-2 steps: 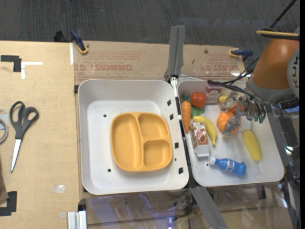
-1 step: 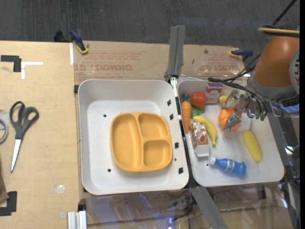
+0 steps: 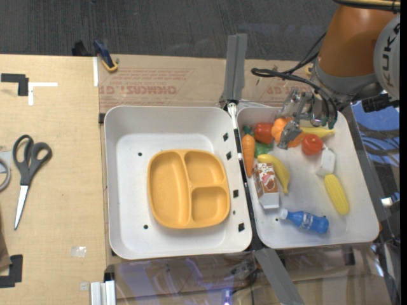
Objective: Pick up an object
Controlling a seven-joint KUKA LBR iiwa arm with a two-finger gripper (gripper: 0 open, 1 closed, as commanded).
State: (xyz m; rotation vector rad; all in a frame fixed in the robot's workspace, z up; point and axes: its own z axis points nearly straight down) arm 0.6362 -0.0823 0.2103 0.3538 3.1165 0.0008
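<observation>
My gripper (image 3: 304, 124) hangs low over the far part of the right bin (image 3: 362, 189), open, with nothing seen between its fingers. Just left of it lie an orange fruit (image 3: 278, 128) and a red pepper (image 3: 264, 132). A red tomato (image 3: 311, 144) sits right below it, and a yellow piece (image 3: 321, 132) pokes out beside it. Further forward in the same bin are a carrot (image 3: 248, 150), a banana (image 3: 280, 171), a small carton (image 3: 266, 183), a white block (image 3: 327, 162), a corn cob (image 3: 336, 193) and a blue bottle (image 3: 307, 221).
The left bin (image 3: 121, 170) holds a yellow divided plate (image 3: 189, 188). Scissors (image 3: 27, 170) lie on the wooden bench at the far left. A grey post (image 3: 234, 68) stands behind the seam between the bins. The arm's orange band (image 3: 353, 33) is at top right.
</observation>
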